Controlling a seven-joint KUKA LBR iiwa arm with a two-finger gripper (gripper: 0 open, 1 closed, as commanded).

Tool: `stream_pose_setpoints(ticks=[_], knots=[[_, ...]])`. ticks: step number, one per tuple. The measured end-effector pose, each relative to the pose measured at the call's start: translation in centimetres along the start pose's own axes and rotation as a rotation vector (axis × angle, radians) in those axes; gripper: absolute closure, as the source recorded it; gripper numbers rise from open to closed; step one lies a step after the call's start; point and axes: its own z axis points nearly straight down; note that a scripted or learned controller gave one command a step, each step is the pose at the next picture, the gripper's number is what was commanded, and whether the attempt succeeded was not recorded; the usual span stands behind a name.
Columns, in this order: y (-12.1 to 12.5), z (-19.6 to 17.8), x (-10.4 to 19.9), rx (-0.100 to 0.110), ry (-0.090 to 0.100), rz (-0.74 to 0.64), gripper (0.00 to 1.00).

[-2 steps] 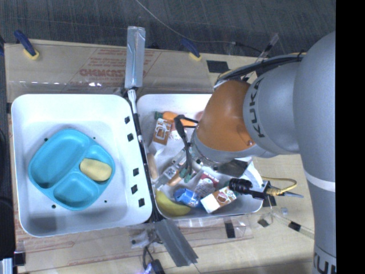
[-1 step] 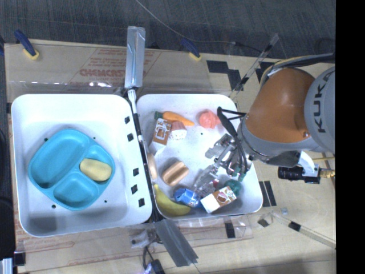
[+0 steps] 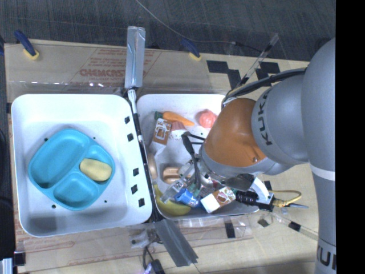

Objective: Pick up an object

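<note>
Gripper [image 3: 191, 188] low in right bin [image 3: 171, 104], near front edge, amid clutter; finger opening cannot tell, grasp not confirmed. Banana [image 3: 171, 208] along front edge, small blue item [image 3: 186, 197] just behind, touching gripper area. White box [image 3: 217, 200] beside it. Mid-bin: brown packet [image 3: 162, 131]. Far edge: carrot [image 3: 178, 119], pink ball [image 3: 207, 118]. Left bin [image 3: 34, 110]: blue divided plate [image 3: 60, 164] holding yellow lump [image 3: 95, 169].

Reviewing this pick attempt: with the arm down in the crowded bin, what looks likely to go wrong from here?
1. The gripper sits among tightly packed items in the right bin: the banana, a blue packet and a small box. It may catch two things or none.
2. The arm's orange band hides much of the bin, so a grasp is hard to confirm.
</note>
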Motion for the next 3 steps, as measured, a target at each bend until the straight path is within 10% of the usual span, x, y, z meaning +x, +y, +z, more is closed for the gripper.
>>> stream_pose_setpoints(ticks=[1,2,3], knots=[[2.9,1.0,-4.3,-0.006,-0.005,0.616,0.00],[-1.1,0.8,-1.8,-0.015,-0.010,0.676,0.00],[-1.1,-0.2,-2.0,-0.015,-0.012,0.673,1.00]])
